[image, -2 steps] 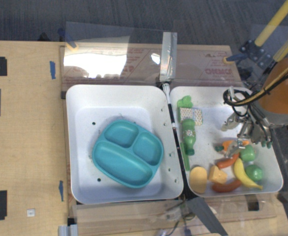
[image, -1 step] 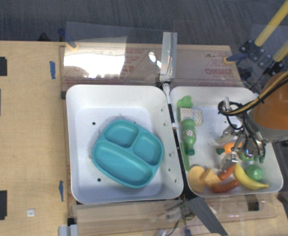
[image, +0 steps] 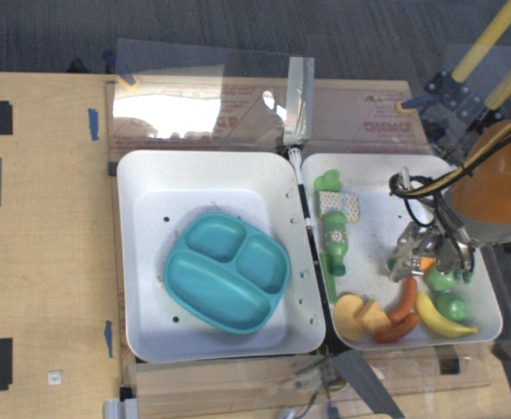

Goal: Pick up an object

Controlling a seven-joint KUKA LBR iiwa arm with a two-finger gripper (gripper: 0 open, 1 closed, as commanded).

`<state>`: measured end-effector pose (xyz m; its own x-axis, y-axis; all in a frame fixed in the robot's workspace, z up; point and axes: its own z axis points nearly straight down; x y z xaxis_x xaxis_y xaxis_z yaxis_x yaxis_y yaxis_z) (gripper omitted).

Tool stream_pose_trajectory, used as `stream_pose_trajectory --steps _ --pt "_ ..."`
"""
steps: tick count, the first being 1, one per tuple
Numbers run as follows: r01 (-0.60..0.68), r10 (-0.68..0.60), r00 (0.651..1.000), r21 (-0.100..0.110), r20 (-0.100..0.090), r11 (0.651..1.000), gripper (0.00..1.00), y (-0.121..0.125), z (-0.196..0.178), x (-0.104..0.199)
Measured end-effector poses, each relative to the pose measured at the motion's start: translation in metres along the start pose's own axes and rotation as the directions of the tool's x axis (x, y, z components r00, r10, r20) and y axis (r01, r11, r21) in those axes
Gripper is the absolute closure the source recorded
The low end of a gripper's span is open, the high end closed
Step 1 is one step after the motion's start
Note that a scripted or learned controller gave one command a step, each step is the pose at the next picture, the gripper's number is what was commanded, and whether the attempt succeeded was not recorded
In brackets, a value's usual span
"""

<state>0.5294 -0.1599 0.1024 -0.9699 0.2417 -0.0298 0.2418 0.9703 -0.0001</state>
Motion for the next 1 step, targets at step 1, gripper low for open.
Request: stream_pose_trajectory --steps 1 --pt "0.000 0.000 1.000 0.000 -0.002 1.000 0.00 0.0002 0.0008 0.0005"
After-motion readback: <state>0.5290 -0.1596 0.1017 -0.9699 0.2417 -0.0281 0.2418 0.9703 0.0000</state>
